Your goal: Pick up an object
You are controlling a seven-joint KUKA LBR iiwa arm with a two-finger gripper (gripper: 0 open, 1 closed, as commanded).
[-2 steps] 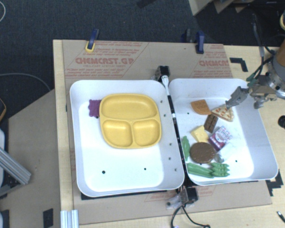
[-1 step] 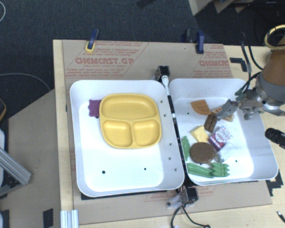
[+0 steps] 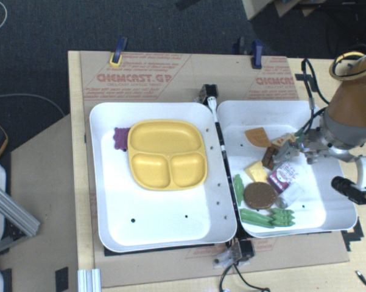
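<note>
The right bin (image 3: 329,215) holds several toy foods. There is a tan wedge (image 3: 257,137), a dark brown block (image 3: 269,157), a yellow cheese piece (image 3: 255,172), a round brown cookie (image 3: 259,195), a purple and white packet (image 3: 285,175) and green pods (image 3: 268,218). A green strip (image 3: 238,188) lies along the bin's left wall. My gripper (image 3: 288,147) reaches in from the right, low over the bin, right beside the dark brown block and just above the packet. The grey wrist hides what lies under it.
The left bin (image 3: 109,181) carries a yellow divided plate (image 3: 168,154) with a small purple thing (image 3: 120,138) at its left edge. The arm's orange band (image 3: 352,99) stands over the right bin's far right corner. Cables run along the bench's right side.
</note>
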